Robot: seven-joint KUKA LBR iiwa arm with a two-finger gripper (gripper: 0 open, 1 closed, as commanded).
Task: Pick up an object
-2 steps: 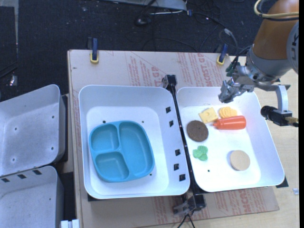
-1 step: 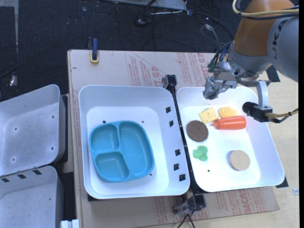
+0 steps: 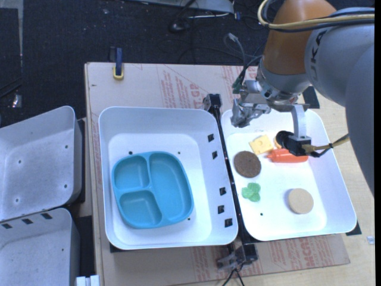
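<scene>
Brown cardboard covering the bench [image 3: 149, 79] carries faint red printing, unreadable. At upper right, the hand [image 3: 243, 119] hovers over the right white bin's [image 3: 333, 219] rim; its finger spacing cannot be told. Below lies a yellow cheese-like wedge [image 3: 260, 144].

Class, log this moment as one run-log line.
gripper: over right bin top-left corner | holding: nothing seen | nearest: yellow cheese | left bin: blue tray

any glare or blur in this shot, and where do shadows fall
Camera view: the right bin looks bright and washed out around the food pieces; the arm casts a soft shadow on that bin's upper left corner; the blue tray is sharp, without glare.
</scene>
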